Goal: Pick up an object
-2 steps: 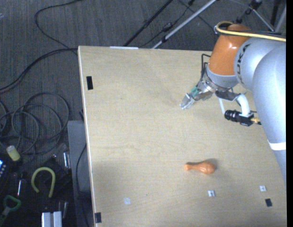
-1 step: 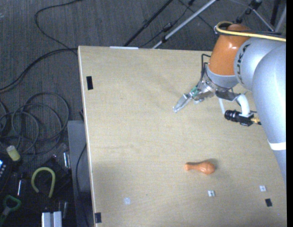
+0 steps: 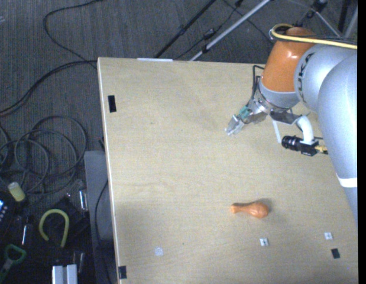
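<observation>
Camera view, lower right: small orange drumstick-shaped toy [image 3: 252, 209] on tabletop [image 3: 171, 158], likely light and smooth, best pinched across bulb; hand [image 3: 236, 125] above, grip state indiscernible.

Single fixed camera, mounted above the surface [image 3: 171, 158] and angled down at a slant, from a moderate distance. The surface's left edge and far left corner are in frame with a strip of grey floor [image 3: 47, 52] and cables [image 3: 35, 147] beyond them; its right and near edges run out of frame. The arm [image 3: 330, 99] enters from the right side.
</observation>
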Motion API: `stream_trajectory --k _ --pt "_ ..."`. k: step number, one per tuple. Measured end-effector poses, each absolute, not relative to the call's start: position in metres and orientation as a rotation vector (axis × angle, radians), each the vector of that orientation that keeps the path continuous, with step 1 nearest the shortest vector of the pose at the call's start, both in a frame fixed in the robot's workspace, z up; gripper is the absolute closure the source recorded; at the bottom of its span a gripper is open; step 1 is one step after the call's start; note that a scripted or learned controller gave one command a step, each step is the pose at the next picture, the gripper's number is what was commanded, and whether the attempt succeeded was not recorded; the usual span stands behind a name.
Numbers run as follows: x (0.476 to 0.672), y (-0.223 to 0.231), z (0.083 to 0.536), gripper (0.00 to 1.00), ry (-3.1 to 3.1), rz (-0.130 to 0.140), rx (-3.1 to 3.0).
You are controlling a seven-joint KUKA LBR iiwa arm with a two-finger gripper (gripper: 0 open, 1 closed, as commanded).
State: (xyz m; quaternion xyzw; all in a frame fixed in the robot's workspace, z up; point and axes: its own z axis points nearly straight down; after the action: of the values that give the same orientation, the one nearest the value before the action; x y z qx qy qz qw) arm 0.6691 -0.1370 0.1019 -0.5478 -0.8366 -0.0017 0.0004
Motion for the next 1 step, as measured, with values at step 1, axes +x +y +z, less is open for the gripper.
stream_trajectory --k 1 --pt "0.6281 -0.1438 0.2811 1.00 -2.347 0.003 -2.091"
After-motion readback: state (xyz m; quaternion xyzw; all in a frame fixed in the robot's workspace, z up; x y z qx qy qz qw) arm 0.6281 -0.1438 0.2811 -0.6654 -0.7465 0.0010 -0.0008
